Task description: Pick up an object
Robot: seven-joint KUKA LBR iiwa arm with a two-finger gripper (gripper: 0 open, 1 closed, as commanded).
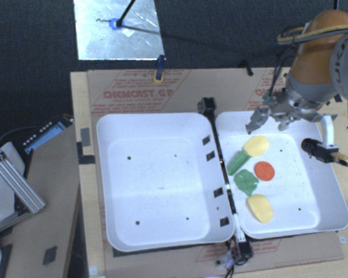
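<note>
The right bin (320,214) holds several small objects. A yellow piece (256,145) lies near its back left, with a long green piece (237,160) touching it on the left. An orange-red disc (265,170) and a second green piece (246,181) lie just in front of them, and another yellow piece (260,208) sits nearer the front. My gripper (272,121) hangs over the back of the right bin, just behind the first yellow piece. It is open, with nothing between its fingers.
The left bin (159,177) stands beside the right one, with a black clip strip (218,162) along their shared edge. A black cable and connector (316,149) hang over the right bin's right side. A metal sheet (119,27) lies behind the bench.
</note>
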